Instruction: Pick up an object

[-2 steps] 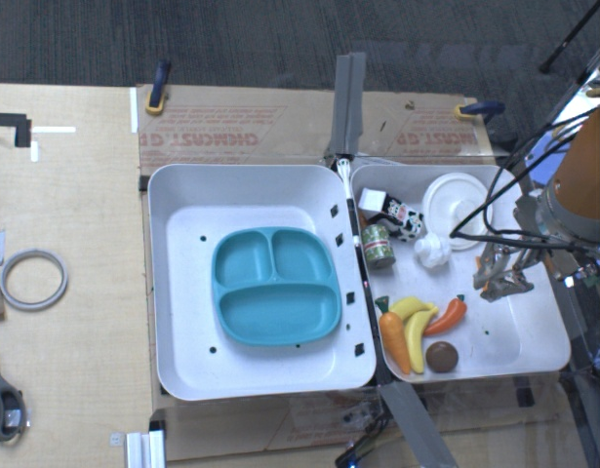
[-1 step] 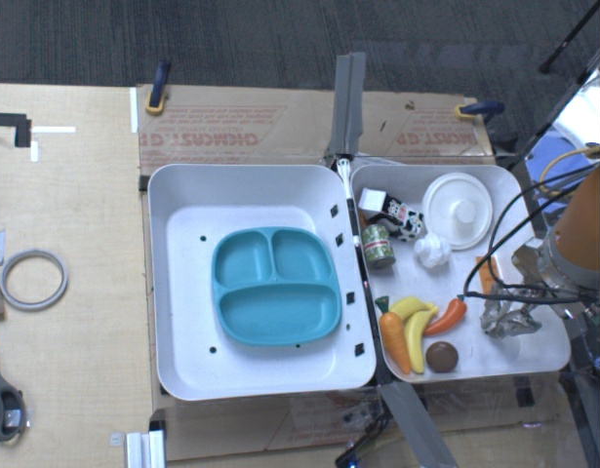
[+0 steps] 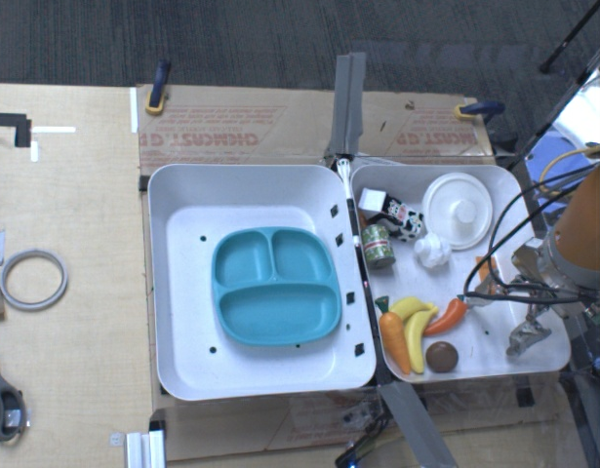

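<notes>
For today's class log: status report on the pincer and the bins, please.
Pincer low over right bin's near right corner, nothing visibly held. Toy food clustered left of it: banana, carrot. Teal plate in left bin.

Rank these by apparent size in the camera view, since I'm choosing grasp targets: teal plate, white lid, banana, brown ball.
1. teal plate
2. white lid
3. banana
4. brown ball

A blue tray [image 3: 277, 287] fills the left bin [image 3: 173, 261]. In the right bin [image 3: 504, 359], the gripper [image 3: 527, 336] hangs right of the banana [image 3: 415, 322], carrot [image 3: 394, 341] and lid [image 3: 458, 210].
</notes>
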You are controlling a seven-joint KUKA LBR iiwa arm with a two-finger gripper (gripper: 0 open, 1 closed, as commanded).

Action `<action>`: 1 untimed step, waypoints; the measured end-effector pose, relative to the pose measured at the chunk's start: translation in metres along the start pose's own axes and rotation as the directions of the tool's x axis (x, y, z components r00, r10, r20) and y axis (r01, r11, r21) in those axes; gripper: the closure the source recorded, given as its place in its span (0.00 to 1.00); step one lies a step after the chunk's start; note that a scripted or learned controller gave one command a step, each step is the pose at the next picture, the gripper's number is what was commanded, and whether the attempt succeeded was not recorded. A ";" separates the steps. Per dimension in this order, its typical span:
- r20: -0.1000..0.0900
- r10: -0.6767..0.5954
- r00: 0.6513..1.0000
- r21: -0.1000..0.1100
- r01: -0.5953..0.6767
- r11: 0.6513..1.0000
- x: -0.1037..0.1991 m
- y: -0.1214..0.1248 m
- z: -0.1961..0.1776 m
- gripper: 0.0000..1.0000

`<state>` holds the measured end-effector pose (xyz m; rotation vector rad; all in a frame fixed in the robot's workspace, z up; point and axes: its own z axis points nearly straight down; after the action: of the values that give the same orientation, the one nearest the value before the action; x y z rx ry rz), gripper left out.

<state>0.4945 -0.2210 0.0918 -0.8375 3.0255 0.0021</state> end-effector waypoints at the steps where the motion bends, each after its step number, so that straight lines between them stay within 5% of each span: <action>1: 0.001 -0.268 0.963 0.000 0.268 0.963 0.004 0.003 0.000 0.00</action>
<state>0.4899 -0.2204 0.0920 -1.2393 2.8832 0.0015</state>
